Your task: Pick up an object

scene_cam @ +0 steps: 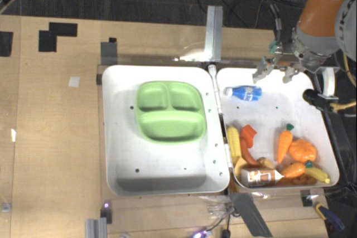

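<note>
Camera view, arm: the grey arm with its orange band [326,5] comes in over the right bin's far right corner, its upper part cut off by the picture's edge.
Camera view, gripper: the gripper [275,71] hangs above the right bin's far edge, its two pale fingers spread apart with nothing between them.
Camera view, right bin: a shallow white bin [312,111] of smooth plastic with rounded corners.
Camera view, bottle: a small blue bottle [244,93] with a white cap lies on its side near the right bin's far left corner, just below the gripper and apart from it; its long axis runs roughly left to right, cap end toward the wall shared with the left bin.
Camera view, food pile: along the near edge sit a yellow corn cob [233,142], a red pepper-like piece [247,136], an upright-lying orange carrot [285,144] with a green tip, a rounded orange fruit [303,150], a yellow banana [318,174] and a brown bottle [260,177] with a pale label; they overlap, so their edges are hard to tell apart.
Camera view, left bin: the matching white bin [120,164] holds a glossy green divided plate [169,110], three compartments, near its middle.
Camera view, bench: tan wood-like surface [50,136] with black patches at the far left.
</note>
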Motion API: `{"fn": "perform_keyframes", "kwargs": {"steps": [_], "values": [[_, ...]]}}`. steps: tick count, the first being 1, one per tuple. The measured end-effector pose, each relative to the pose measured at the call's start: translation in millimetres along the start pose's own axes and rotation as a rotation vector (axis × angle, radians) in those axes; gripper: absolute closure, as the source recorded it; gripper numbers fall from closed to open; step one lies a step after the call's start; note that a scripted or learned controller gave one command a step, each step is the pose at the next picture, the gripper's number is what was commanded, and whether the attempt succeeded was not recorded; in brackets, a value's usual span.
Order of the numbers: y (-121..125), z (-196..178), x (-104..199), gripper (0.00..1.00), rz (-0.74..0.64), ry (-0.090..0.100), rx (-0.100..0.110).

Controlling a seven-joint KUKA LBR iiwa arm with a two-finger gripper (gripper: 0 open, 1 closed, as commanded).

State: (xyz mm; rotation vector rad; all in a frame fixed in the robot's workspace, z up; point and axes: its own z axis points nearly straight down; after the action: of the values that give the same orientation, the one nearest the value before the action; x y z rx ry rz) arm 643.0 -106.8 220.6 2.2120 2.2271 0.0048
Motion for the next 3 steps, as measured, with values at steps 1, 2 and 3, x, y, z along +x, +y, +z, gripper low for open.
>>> {"fn": "perform_keyframes", "kwargs": {"steps": [1, 2, 3], "values": [[20.0, 133.1, 0.3, 0.00, -0.105, -0.001, -0.002], [20.7, 121.7, 0.8, 1.00, -0.108, -0.002, -0.003], [17.2, 103.0, 9.6, 1.00, -0.080, 0.000, -0.002]]}}
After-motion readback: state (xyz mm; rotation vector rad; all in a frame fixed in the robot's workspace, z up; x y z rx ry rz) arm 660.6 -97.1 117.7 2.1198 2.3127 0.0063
